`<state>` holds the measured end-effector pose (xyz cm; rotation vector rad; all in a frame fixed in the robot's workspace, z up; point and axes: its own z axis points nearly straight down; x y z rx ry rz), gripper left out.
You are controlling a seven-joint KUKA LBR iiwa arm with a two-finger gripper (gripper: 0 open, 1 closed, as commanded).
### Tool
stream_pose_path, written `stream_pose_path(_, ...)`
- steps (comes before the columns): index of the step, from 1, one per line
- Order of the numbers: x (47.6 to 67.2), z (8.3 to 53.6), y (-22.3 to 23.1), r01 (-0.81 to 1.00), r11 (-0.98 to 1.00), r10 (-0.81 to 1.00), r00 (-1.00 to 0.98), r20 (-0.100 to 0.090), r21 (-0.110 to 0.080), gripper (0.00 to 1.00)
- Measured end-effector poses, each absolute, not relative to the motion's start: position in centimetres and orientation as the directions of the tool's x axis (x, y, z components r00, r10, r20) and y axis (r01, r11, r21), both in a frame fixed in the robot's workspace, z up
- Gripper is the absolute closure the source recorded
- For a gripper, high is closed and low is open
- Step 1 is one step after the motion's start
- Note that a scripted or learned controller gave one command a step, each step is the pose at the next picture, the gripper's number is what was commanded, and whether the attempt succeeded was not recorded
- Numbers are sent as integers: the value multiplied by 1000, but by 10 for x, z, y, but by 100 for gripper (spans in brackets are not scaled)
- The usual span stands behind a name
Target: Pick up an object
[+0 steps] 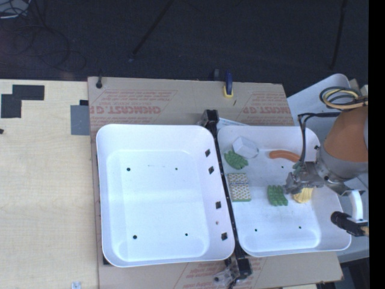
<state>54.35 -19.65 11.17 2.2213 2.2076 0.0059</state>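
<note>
One yellow object (pixel 303 194) just under the jaws (pixel 296 184) — right bin (pixel 328 241) — grip state unclear.

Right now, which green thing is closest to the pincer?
The green thing lower in the right bin, just left of the pincer. The other green thing lies farther off, near the divider, above the mesh pad.

Arm (pixel 348 143) reaching from right, gripper (pixel 297 182) lowered.
</note>
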Motion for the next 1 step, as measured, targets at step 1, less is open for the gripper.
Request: stream_pose_path(1, 474, 204, -215, 1000, -3, 1000, 3, -2, 2, 100)
